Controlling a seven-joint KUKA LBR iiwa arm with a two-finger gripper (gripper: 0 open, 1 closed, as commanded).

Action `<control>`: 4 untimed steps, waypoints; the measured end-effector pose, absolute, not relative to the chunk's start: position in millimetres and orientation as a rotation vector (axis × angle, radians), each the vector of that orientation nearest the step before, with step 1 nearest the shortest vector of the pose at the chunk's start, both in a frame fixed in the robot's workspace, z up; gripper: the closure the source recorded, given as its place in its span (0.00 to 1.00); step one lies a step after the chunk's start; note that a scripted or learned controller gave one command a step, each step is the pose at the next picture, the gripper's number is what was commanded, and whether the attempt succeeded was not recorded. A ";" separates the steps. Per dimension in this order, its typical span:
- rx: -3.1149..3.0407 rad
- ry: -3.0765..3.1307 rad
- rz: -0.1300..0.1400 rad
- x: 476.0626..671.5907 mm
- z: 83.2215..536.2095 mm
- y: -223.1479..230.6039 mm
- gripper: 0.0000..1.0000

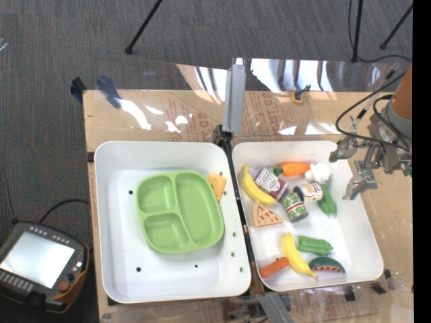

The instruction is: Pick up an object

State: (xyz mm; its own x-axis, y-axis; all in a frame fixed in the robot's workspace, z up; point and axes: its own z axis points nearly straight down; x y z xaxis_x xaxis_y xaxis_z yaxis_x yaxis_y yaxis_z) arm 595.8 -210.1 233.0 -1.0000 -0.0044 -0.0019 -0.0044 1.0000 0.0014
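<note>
I see the arm (pixel 404 106) reaching in at three o'clock, its hand (pixel 351 170) poised above the right bin's (pixel 372 244) upper right corner, fingers spread apart with nothing between them. Toy food lies heaped below at its seven o'clock: a carrot (pixel 295 169), two bananas (pixel 254 187), a waffle wedge (pixel 266 216), green beans (pixel 314 245). The left bin (pixel 111 180) holds a green divided plate (pixel 180 211).
</note>
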 end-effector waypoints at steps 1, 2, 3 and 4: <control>-0.212 3.148 0.013 617.9 96.3 -197.4 0.00; -0.147 3.138 0.005 599.2 87.3 -152.5 0.00; -0.154 3.129 0.001 602.9 101.1 -150.4 1.00; -0.156 3.130 0.002 602.8 100.5 -149.7 0.00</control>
State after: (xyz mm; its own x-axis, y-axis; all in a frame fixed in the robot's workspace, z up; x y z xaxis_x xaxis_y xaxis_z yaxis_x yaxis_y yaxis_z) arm 602.8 -149.7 100.5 -0.9950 -0.0995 -0.0082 -0.0995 0.9950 0.0009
